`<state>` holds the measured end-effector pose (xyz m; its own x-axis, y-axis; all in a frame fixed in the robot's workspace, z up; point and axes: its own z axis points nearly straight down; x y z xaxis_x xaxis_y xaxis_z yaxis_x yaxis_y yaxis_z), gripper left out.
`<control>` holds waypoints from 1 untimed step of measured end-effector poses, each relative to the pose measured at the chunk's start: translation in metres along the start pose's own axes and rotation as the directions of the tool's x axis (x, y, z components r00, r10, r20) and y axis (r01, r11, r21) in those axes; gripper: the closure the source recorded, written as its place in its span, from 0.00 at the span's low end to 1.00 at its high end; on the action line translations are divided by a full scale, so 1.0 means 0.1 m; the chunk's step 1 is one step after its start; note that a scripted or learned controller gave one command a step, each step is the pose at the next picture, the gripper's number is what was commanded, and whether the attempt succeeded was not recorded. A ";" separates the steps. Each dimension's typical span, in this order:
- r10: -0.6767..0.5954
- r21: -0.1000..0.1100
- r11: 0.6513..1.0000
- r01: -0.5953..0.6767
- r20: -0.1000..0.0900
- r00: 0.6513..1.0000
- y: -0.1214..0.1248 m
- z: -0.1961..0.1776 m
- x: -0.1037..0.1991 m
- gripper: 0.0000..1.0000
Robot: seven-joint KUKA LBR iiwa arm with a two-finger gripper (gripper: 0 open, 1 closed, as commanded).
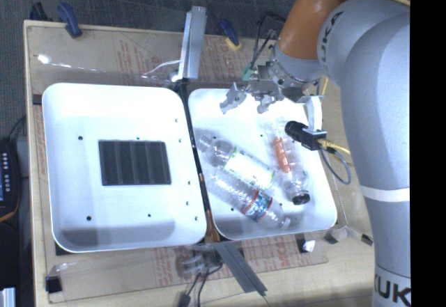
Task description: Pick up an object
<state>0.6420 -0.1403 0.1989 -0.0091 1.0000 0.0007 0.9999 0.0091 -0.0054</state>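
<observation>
We see the gripper (249, 98) poised over the far end of the right bin (317, 218), its fingers spread wide with nothing between them, so we judge this the approach step before any grasp. The candidates lie nearer the camera in that bin: two clear bottles (237, 177) lying side by side across its middle and an orange-labelled bottle (287, 166) just beside them. Next we must descend over one bottle's body and close squarely, since smooth round plastic may slip.

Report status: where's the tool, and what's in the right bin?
Tool over right bin's far end, nothing between fingers. Three clear bottles in that bin: orange-label, white-label, blue-label. Bottles crowded, touching.
</observation>
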 end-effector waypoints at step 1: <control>-0.062 -0.002 0.998 0.062 0.002 0.998 0.15 0.74 0.35 0.00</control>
<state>0.6563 -0.1047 0.1245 -0.0712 0.9975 -0.0013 0.9975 0.0712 -0.0034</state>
